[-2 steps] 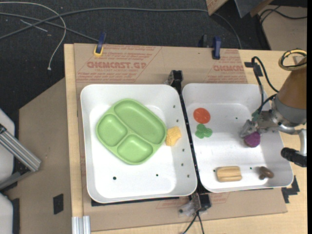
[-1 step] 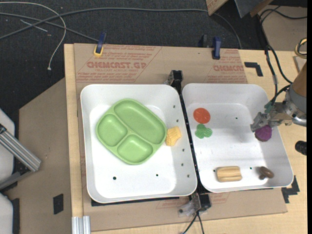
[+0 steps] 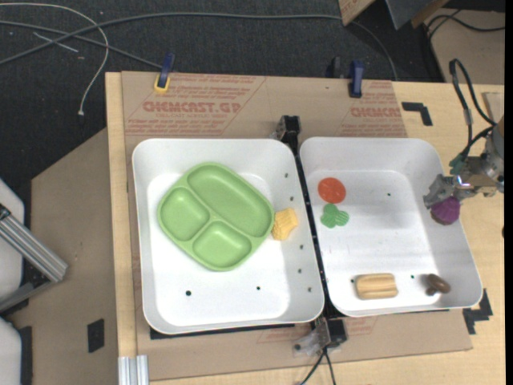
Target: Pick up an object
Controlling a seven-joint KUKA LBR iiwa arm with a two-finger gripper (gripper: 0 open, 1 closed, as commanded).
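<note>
A wooden bench (image 3: pixel 240 111) with a printed cardboard sheet is bearing two shallow white bins side by side; dark carpet with loose cables is showing behind it, and two blue clamps are gripping the board's far edge.

The gripper (image 3: pixel 450 192) is sitting at the right rim of the right bin (image 3: pixel 385 155), at the view's right side. A purple object (image 3: pixel 446 210) is lying directly beneath the fingertips and touching them; whether the fingers are closing on it or merely resting over it cannot be told, and their spacing is not readable.

Well to the left of the fingers, an orange-red round object (image 3: pixel 332 189) is lying near the bin's left wall, with a green object (image 3: pixel 335 216) just below it. Toward the near edge, below and left of the fingers, a tan block (image 3: pixel 375 286) is lying flat; a small brown object (image 3: pixel 436 285) is lying beside it.

Farthest from the fingers, the left bin (image 3: pixel 160 167) is holding a green divided plate (image 3: pixel 215 215), with a yellow object (image 3: pixel 284 224) touching the plate's right edge.
</note>
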